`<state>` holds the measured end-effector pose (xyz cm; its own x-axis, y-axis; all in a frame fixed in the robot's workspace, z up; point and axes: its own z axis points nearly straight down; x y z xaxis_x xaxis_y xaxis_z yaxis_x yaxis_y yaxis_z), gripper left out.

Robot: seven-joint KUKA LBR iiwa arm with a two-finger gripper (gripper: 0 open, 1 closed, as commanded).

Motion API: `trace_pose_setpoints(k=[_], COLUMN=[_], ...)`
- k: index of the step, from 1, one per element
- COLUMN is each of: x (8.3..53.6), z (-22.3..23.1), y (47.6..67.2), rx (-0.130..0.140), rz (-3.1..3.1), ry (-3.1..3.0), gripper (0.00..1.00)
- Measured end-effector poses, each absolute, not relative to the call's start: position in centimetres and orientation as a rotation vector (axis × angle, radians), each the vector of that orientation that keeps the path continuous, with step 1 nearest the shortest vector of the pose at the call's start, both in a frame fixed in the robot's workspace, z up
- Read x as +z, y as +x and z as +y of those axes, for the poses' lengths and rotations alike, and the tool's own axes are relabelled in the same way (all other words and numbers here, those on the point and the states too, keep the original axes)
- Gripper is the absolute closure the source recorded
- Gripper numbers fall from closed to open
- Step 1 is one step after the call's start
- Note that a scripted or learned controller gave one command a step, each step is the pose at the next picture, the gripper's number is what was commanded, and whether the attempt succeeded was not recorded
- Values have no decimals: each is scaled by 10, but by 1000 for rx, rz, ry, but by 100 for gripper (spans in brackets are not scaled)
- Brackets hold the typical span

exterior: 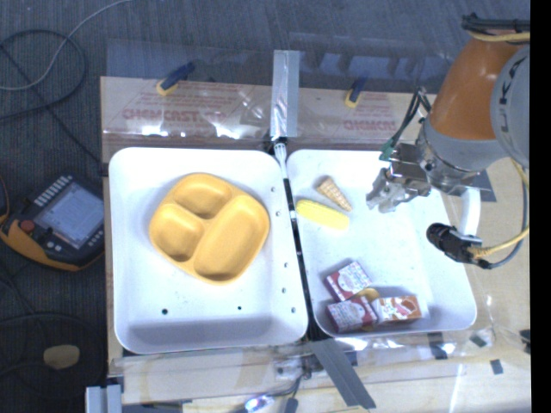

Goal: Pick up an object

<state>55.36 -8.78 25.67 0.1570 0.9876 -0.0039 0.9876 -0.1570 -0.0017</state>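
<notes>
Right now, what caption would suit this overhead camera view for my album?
Gripper over the right bin near a cone, yellow piece and cartons; yellow tray left.

Two shallow white plastic bins sit side by side on the desk (508, 256); the left bin (138, 308) and the right bin (452, 295) touch along a middle seam; a strip of silver tape (285, 93) runs up from that seam across a sheet of clear plastic film (215, 110) laid over brown cardboard; a yellow and blue clamp (175, 77) sits at the upper left of the sheet, a smaller yellow clamp (353, 95) at the upper right; on the dark grey carpet floor (52, 76), left of the desk, lies an orange and grey handheld control pendant (56, 222) with a screen; thin cables (52, 50) loop over the carpet above it; a small tan lump (60, 356) rests near the lower left corner.
</notes>
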Motion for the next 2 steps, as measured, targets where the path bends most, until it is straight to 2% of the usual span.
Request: trace_pose_setpoints(k=[1,2], x=[150,150], z=[-105,-105], y=[522,522], rx=[-6,-6], rz=[1822,1823], ry=[2562,2562], gripper=[100,0])
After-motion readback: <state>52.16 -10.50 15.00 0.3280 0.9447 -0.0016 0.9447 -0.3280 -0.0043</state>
